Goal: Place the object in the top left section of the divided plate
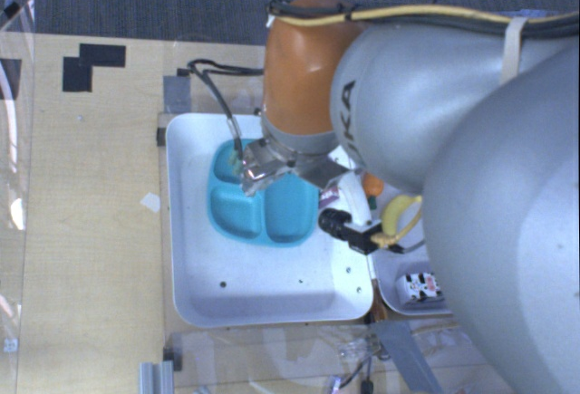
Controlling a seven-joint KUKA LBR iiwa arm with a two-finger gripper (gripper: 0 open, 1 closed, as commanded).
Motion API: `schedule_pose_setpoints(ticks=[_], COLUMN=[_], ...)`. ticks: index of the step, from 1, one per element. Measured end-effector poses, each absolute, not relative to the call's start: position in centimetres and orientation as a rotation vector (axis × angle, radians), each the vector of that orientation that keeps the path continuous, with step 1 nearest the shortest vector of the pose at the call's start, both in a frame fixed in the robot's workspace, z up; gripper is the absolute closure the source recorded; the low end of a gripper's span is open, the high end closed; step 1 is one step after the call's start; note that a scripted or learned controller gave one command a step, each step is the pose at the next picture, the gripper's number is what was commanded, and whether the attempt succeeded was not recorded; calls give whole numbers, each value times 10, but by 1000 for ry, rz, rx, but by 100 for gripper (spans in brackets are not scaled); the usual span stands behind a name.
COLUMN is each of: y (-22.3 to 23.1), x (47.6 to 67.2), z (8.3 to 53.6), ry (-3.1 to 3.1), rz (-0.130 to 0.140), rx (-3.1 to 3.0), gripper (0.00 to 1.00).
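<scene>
A blue divided plate (237, 213) lies in the left white bin (263, 293), toward its upper middle. The arm's orange band and grey wrist hang right over the plate and hide its upper right part. The metal end of my gripper (260, 169) shows just below the orange band, above the plate's upper sections. Whether anything is in it I cannot make out. A small purple-and-white item (329, 197) peeks out by the plate's right edge, under the arm.
The right bin (399, 297) is largely covered by the arm. In it show a yellow curved object (397, 216), an orange piece (372, 185) and a small white-and-black object (420, 285). A black cable (213, 89) loops over the left bin's top edge.
</scene>
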State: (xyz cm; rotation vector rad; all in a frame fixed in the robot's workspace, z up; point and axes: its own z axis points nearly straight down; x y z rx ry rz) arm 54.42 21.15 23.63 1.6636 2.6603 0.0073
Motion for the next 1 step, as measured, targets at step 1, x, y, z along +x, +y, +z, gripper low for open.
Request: schedule_pose_setpoints(ticks=[1], y=[208], x=[518], z=[100], ry=[2622], rz=[20], rx=[1711], gripper=[100])
